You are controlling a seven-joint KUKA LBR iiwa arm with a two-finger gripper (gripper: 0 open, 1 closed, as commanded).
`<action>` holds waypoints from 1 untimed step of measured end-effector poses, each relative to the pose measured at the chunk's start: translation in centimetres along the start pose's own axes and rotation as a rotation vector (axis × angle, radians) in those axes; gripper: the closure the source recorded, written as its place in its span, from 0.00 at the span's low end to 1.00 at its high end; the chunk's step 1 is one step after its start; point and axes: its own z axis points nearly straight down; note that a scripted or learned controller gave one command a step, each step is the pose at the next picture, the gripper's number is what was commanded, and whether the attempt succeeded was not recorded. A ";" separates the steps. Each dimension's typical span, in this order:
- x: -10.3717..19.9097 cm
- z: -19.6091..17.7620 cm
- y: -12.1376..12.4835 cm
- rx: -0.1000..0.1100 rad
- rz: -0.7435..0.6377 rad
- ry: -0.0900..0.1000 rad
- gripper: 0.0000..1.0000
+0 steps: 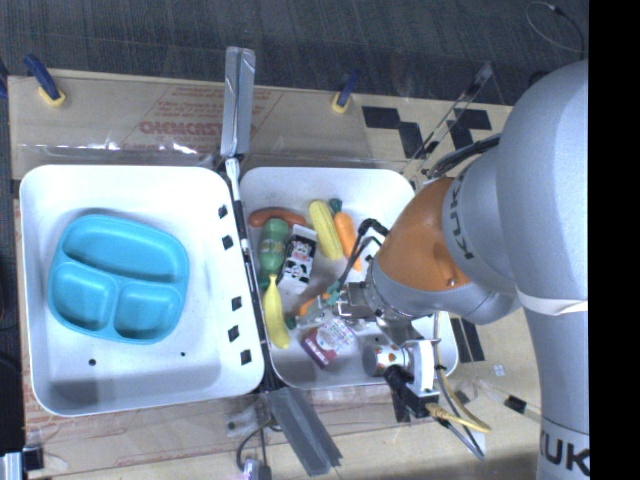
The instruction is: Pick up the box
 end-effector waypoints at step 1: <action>0.2 -0.4 0.0 0.007 -0.007 0.002 1.00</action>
